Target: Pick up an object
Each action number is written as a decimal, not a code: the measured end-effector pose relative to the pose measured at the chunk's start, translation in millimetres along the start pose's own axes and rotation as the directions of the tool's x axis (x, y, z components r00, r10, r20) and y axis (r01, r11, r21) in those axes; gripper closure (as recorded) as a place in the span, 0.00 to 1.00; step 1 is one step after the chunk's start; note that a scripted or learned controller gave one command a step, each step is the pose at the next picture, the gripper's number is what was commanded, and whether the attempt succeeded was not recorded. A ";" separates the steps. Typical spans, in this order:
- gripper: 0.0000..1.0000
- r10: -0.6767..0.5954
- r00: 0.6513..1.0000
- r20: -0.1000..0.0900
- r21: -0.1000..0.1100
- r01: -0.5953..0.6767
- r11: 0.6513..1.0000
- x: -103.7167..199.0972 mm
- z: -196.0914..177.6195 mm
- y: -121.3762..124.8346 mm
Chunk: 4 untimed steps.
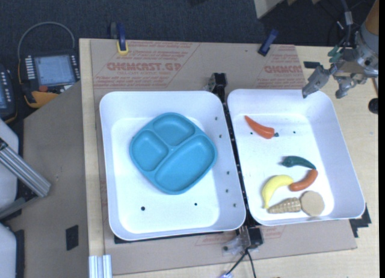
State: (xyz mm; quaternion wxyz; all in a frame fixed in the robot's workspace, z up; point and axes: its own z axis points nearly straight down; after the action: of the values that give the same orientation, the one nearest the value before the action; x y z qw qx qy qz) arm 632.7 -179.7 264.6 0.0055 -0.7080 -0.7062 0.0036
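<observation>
Gripper [328, 85]: above the right bin's [337, 123] far right corner, fingers apart, nothing between them.
Orange pepper [260, 127]: on that bin's floor, nearer its left wall, well apart from the fingers.
Other pieces: green pepper [298, 162], sausage [303, 180], banana [274, 188], cone [285, 206], round cookie [312, 203], clustered at the bin's near end.
Left bin [120, 150]: holds a blue divided plate [173, 152].

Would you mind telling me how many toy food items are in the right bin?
5. An orange pepper lies alone toward the back; a green pepper, sausage, banana and ice-cream cone cluster at the front. None seem hidden.
</observation>
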 end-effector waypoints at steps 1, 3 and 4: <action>0.00 -0.003 1.000 0.003 -0.012 0.003 1.000 0.5 -7.1 2.1; 0.00 -0.003 1.000 0.000 -0.005 0.003 1.000 0.8 105.5 -5.0; 0.00 -0.004 1.000 0.001 -0.007 0.004 1.000 3.8 149.0 -2.8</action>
State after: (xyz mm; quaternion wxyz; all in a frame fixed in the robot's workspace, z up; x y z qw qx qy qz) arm 628.0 -175.4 115.7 0.0025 -0.7067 -0.7076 0.0015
